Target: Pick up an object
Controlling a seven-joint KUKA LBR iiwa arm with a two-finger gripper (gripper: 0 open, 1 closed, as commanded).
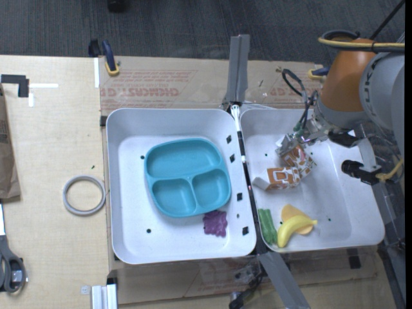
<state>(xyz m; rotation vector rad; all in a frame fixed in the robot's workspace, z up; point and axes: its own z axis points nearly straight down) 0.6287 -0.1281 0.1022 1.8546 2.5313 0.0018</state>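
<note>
I have one fixed camera above the bench [51, 127], looking down at a slant from a middling height. It takes in the left bin [122, 192] and the right bin [347, 217] whole, with the arm [360, 82] entering from the right.

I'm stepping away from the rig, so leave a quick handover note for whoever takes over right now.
End effector: low in the right bin, at the upper end of the orange-and-white patterned packet; grip state can't be read.
Also in the right bin: yellow banana toy and green piece near the front.
Left bin: blue divided tray, purple grape toy at its front edge.
Done: approach to the packet.
Left: confirm a grasp and lift.
</note>
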